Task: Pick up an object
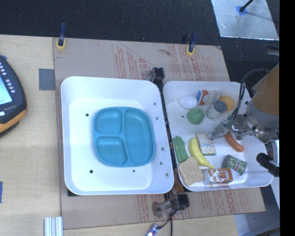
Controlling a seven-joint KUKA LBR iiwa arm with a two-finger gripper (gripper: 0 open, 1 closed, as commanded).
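The right bin [212, 84] holds several small items. Along its back are a white egg [188, 102], a green lime [196, 115], a small carton [204, 97], a grey can [216, 108] and an orange [227, 102]. Nearer the front lie a patterned box [205, 143], a banana [199, 154], a bread slice [189, 171], a green cucumber [180, 148], a red sausage [234, 142], a green can [234, 164] and a red-and-white carton [218, 176]. My gripper [225, 129] is low over this bin, between the grey can and the sausage, just right of the patterned box.
The left bin [73, 132] carries a blue divided plate [124, 135]. A control pendant [2, 97] lies on the bench at far left. The arm's orange band [269, 92] stands over the right bin's right edge. Clamps [191, 43] hold the cardboard at the back.
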